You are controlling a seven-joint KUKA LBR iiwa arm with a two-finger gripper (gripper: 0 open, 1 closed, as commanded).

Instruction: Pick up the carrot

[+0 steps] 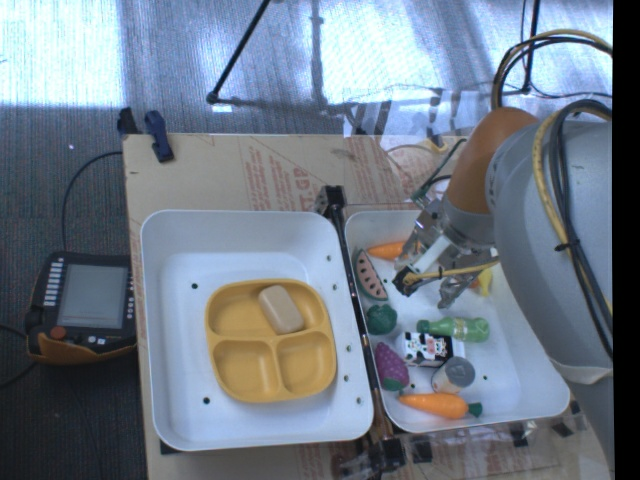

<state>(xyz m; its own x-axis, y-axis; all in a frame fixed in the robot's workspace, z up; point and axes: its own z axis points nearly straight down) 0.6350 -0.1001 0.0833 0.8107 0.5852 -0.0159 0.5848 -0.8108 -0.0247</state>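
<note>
The carrot (pixel 435 404), orange with a green top, lies on its side near the front edge of the right bin (pixel 530 388). My gripper (pixel 448 286) hangs over the back half of that bin, well behind the carrot and apart from it. A green bottle (pixel 455 328), a black-and-white carton (pixel 430 348) and a grey can (pixel 458 373) lie between the gripper and the carrot. A second orange piece (pixel 387 251) pokes out at the back left of the bin, partly hidden by the wrist.
In the right bin there are also a watermelon slice (pixel 371 274), a dark green item (pixel 380 318), a purple eggplant (pixel 391 365) and a yellow piece (pixel 485 280). The left bin (pixel 170 368) holds a yellow divided plate (pixel 225 358) with a beige block (pixel 281 309).
</note>
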